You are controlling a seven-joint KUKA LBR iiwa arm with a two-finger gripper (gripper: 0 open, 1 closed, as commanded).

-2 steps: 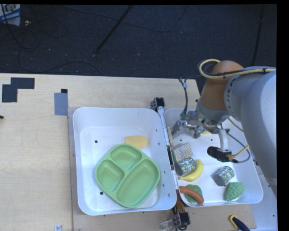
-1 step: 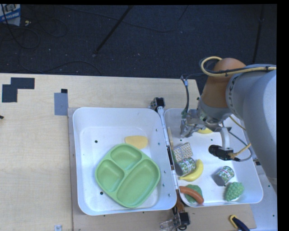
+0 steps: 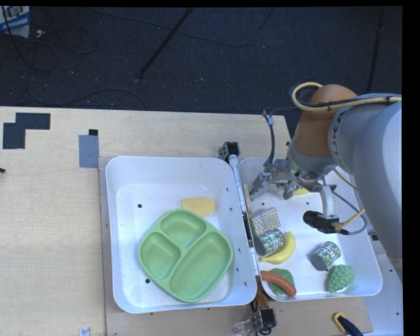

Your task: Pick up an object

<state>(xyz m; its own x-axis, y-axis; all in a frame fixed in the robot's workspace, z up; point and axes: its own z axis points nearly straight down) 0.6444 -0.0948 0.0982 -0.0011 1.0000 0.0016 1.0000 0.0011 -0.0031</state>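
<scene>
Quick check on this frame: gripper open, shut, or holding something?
Gripper: cannot be told. It hangs over the far end of the right bin, and nothing can be seen held in it.

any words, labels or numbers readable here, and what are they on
None can be read.
Can with green print in the right bin: label pattern shows, lettering too small and blurred.
Second printed can beside the banana: print blurred, unreadable.
Checked box above it: pattern only, no legible text.
Blue and white object at the top left corner: markings too blurred to read.
</scene>
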